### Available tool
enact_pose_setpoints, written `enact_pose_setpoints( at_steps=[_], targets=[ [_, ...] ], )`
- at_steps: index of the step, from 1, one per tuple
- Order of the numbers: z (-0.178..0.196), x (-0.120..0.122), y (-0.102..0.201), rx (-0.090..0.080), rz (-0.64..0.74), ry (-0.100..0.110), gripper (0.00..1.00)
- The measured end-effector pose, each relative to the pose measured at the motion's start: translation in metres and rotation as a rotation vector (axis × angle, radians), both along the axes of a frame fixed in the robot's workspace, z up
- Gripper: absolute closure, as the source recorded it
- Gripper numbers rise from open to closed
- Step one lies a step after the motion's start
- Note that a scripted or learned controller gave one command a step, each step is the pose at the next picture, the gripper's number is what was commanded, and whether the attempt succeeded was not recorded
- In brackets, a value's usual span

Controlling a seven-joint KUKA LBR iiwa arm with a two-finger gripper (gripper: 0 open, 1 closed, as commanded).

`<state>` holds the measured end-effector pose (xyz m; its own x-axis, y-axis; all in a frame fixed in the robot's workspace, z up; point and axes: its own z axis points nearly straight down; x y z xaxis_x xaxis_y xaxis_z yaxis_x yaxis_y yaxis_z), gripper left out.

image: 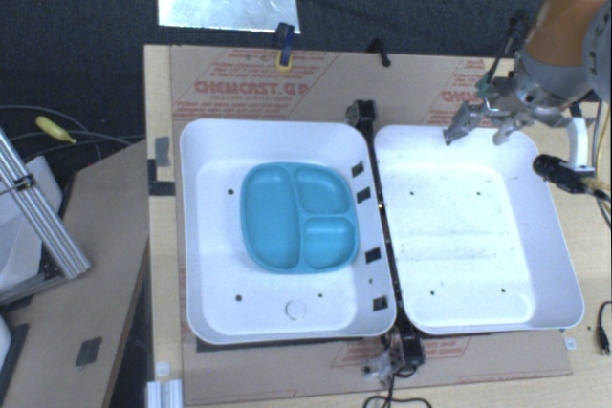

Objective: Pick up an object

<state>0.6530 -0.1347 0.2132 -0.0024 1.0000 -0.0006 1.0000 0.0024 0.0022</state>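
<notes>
Left bin [206,205] holds the only thing to pick: a blue plate [298,215] w/ three compartments, lying flat, roughly centre of the bin floor, clear of the walls. Looks like moulded plastic, so prob. light, stiff, not fragile, but smooth and likely slippery. It sits low, so a pinch from above has little to bite on; best bet is the raised rim, or one of the ridges btwn compartments, w/ one finger inside and one outside. Grabbing an edge will prob. make it tilt on lift. Right bin [545,244] has a bare floor. The gripper [476,126] hangs over that bin's far edge, well apart from the plate, fingers spread open, nothing btwn them.
</notes>
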Motion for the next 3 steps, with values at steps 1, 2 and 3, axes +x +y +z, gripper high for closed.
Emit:
enact_pose_setpoints(
  at_steps=[1,2,3],
  targets=[
    [-0.136,-0.042,-0.052,0.000,-0.007,0.007,0.00],
    [-0.128,-0.031,-0.073,-0.002,-0.002,-0.003,0.00],
    [-0.129,-0.068,-0.072,0.001,-0.002,0.003,0.00]
  ],
)
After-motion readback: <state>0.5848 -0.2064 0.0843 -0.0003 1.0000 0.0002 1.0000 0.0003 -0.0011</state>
